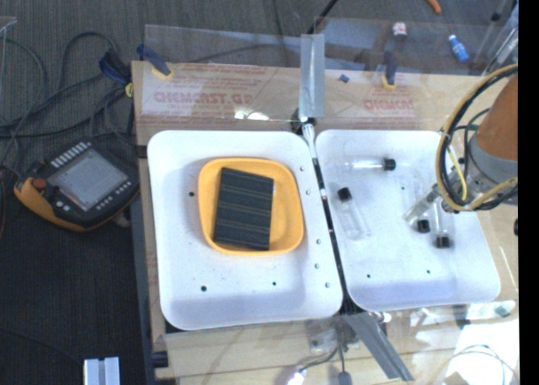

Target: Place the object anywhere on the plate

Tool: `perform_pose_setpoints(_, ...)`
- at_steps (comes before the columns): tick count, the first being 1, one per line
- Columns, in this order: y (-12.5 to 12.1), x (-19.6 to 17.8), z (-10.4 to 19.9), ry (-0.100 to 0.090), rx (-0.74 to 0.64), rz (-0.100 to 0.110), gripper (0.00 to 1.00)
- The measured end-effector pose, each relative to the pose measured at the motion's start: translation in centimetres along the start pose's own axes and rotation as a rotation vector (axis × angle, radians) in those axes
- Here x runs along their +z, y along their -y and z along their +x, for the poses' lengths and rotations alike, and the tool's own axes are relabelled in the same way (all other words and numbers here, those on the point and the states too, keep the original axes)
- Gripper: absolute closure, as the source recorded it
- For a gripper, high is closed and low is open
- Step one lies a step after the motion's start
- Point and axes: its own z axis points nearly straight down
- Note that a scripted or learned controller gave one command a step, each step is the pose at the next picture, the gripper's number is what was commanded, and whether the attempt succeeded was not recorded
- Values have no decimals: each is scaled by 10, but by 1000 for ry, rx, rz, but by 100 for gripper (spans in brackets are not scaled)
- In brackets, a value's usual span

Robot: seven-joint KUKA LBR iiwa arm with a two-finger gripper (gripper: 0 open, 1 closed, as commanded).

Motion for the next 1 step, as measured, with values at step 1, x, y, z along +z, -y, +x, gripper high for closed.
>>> perform_pose_setpoints(1,0,0,0,0,0,0,0)
